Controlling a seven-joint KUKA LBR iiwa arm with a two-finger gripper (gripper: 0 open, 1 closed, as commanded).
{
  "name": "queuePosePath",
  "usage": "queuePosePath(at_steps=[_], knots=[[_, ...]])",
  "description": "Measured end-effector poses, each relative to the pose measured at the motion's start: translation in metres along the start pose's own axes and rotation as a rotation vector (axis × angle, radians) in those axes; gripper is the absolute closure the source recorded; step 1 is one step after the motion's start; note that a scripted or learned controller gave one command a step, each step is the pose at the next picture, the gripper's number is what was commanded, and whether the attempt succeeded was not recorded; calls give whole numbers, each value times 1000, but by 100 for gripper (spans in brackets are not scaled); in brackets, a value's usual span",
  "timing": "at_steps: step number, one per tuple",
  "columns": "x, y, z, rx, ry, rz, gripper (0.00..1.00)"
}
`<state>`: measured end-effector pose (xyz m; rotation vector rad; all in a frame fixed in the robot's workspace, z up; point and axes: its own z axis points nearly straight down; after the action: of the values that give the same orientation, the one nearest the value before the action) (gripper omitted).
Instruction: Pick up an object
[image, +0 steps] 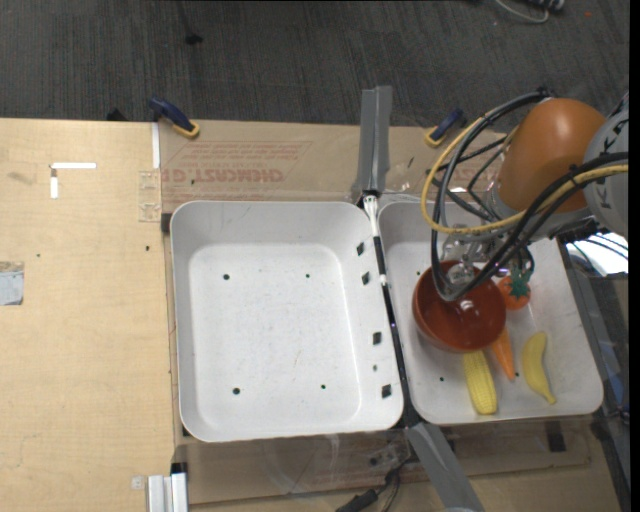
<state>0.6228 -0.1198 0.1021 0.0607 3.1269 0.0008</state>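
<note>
My gripper (462, 288) hangs low over the right bin (580, 395), right above a red bowl (460, 320) near the bin's left wall. A yellow corn cob (480, 380) lies just in front of the bowl. Beside the cob is an orange carrot (504, 355), and further right a yellow banana (540, 366). A small orange object with a green top (517, 289) sits to the right of the gripper, partly hidden by cables. The gripper's tips reach into or just over the bowl's rim.
The left bin (200, 400) stands beside the right one, split from it by a grey divider (376, 150). Black and yellow cables (450, 180) loop from the wrist over the right bin's back half. Wooden bench (70, 300) lies to the left.
</note>
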Motion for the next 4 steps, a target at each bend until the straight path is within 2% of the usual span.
queuePosePath(at_steps=[1, 2, 3, 4], knots=[[71, -41, -7, 6, -31, -82, 100], [39, -7, -165, 0, 11, -16, 100], [131, -82, -248, -1, 13, -147, 100], [79, -12, -103, -1, 14, -149, 100]])
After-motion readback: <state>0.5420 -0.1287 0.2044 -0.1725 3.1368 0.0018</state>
